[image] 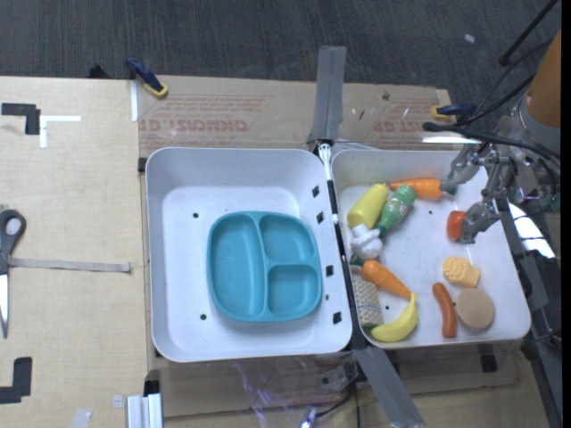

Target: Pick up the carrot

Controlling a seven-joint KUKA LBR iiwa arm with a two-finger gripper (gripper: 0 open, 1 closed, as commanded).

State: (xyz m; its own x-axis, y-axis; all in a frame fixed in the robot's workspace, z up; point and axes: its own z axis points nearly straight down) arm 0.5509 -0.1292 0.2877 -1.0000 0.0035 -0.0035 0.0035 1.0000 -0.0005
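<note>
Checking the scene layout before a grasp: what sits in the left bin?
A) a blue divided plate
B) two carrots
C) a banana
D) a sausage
A: the blue divided plate lies alone in the left bin, while the toy foods lie in the right bin.

Bins (161, 266): two, white
Divided trays (265, 266): one, teal
Carrots (387, 278): two, the other (419, 186) at the bin's far edge
Bananas (399, 322): one
Sausages (444, 309): one
Yellow bottles (367, 205): one
Scissors (7, 261): one pair
</note>
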